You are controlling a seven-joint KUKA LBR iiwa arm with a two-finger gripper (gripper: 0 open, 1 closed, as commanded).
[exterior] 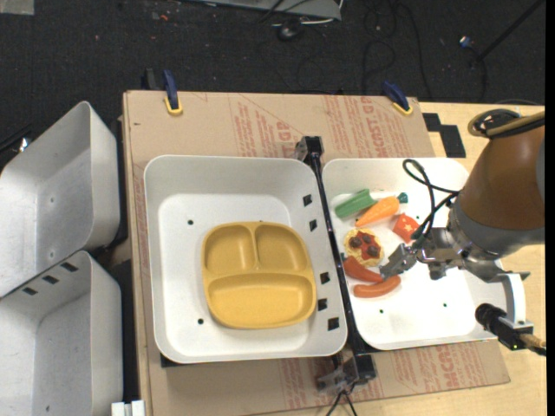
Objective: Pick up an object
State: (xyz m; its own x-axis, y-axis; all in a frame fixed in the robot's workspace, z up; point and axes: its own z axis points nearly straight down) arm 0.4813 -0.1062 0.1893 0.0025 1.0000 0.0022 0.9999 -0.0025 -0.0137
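Right over the clutter of toy food in the right bin (pixel 451 319), the tool (pixel 406 260) hangs low, reaching in from the arm (pixel 512 189) on the right. Its dark fingers look spread a bit, one tip near the little pizza and one near the sausages, and nothing sits between them as far as I can see. My guess is it's lining up on a sausage or the pizza, since that's what is straight under the tips.

Working out from the tool: the mini pizza (pixel 365 244) with dark toppings is just beside it on the left, touching or nearly touching the upper red sausage (pixel 361 272). The second sausage (pixel 378 289) lies just below the tool, angled. A red pepper-looking piece (pixel 405 226) sits just above the tool, then the orange carrot (pixel 379 211) and the green piece (pixel 354 203) a bit further up and left. Everything's bunched against the bin's left wall, which probably makes a clean grab tricky: closing on one thing could nudge its neighbours.

Further left of the tool, past the divider, the left bin (pixel 165 232) holds a yellow divided plate (pixel 258 274), lying flat in the middle, nothing on it. Both bins rest on a cardboard sheet (pixel 260 120) clipped to the tabletop, likely so they don't slide around.
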